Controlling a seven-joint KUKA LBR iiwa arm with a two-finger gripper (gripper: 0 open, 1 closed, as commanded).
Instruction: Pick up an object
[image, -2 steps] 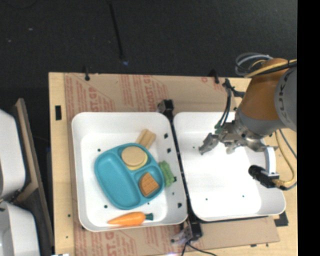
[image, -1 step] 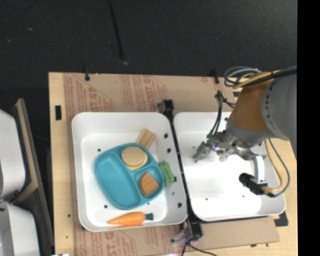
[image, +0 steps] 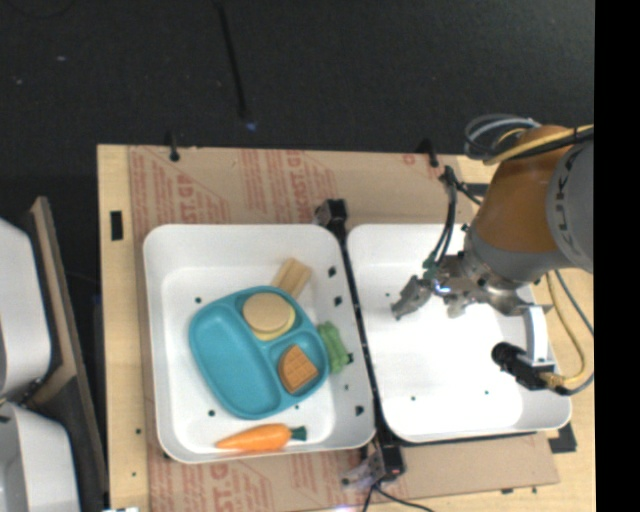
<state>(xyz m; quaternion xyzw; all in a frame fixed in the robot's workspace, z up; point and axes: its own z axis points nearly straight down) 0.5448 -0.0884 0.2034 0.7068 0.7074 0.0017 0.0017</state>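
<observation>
My gripper (image: 432, 302) hangs over the upper middle of the right bin (image: 440, 400). It is open, its fingers spread with only white bin floor between them. The objects all lie in the left bin (image: 165, 300). A blue divided tray (image: 232, 355) sits there, with a round tan biscuit (image: 270, 313) and a brown waffle piece (image: 298, 368) on it. A light wooden block (image: 292, 276) leans at the tray's upper edge. A green piece (image: 334, 347) rests against its right side. An orange carrot (image: 258, 437) lies by the bin's front wall.
A black clip (image: 331, 212) sits at the top of the wall between the two bins. A black part of the arm with cables (image: 522, 366) hangs over the right bin's lower right. The bench (image: 220, 185) is brown cardboard.
</observation>
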